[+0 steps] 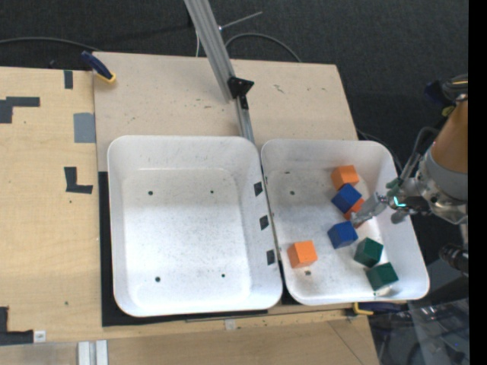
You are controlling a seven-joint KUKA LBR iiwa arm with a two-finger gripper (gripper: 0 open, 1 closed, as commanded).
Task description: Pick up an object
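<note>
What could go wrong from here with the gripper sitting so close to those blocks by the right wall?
1. The gripper hangs among tightly grouped cubes: the upper blue cube touches an orange cube, so closing could catch two or push one aside.
2. It works near the right bin's wall; a sideways move may hit it.
3. The green cubes lie close below and could get nudged.

Six small blocks in the right bin (pixel 304 158)

Two orange blocks (pixel 345 176) (pixel 302 253), two blue blocks (pixel 347 198) (pixel 342 234) and two dark green blocks (pixel 369 251) (pixel 381 275) lie loose on the floor of the bin, mostly gathered toward its right side, the lower orange one apart.
</note>
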